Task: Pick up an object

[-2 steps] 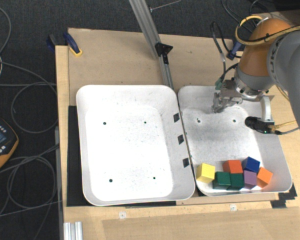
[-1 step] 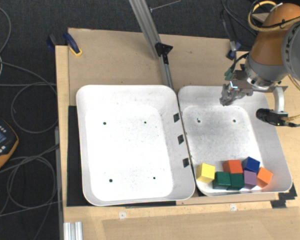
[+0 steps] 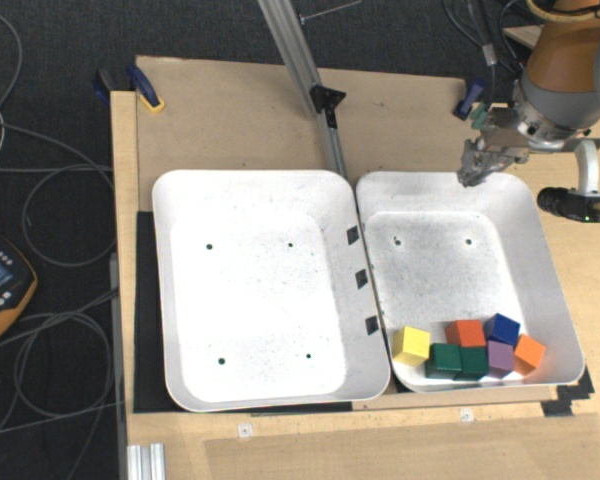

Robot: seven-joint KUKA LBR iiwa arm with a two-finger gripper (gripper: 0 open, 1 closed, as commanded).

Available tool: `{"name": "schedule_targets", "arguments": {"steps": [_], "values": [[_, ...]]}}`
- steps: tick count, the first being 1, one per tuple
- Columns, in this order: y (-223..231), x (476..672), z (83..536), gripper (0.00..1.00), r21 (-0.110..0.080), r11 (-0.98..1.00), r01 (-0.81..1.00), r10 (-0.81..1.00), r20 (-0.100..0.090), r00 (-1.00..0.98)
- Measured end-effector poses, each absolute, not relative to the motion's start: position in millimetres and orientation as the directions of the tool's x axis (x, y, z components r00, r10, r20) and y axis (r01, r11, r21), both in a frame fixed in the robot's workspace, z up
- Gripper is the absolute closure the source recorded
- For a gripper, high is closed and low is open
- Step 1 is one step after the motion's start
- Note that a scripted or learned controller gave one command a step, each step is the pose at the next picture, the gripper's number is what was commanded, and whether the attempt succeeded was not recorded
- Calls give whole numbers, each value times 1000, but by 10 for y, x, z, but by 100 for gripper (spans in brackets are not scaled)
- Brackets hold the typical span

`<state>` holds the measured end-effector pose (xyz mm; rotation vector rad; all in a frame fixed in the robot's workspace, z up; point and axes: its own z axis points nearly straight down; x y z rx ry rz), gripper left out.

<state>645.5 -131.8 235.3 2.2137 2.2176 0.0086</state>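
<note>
Approach step: gripper (image 3: 473,175) hovers at right bin's (image 3: 546,268) 12 o'clock rim, grip state indiscernible. Blocks (image 3: 467,348) cluster at 6 o'clock; next move needs travel there, then descent.

A dark carpeted floor (image 3: 50,28) is strewn with looping black cables (image 3: 40,183). A pale wooden desk (image 3: 240,108) is crossed by a slanted metal rail (image 3: 295,43), with a blue clamp (image 3: 145,86) fixed at its far left corner.

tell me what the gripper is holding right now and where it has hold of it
Nothing is held. The gripper hangs over the far rim of the right bin, while the coloured blocks all lie clustered at that bin's near edge.
</note>
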Motion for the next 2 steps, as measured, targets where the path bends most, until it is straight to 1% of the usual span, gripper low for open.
{"name": "schedule_targets", "arguments": {"steps": [1, 2], "values": [[-1317, 6472, 2905, 100, 9, 2, 1000, 1000, -2, -2], [-778, 6407, 2725, 100, -2, 6, 1000, 1000, 3, -6]]}}
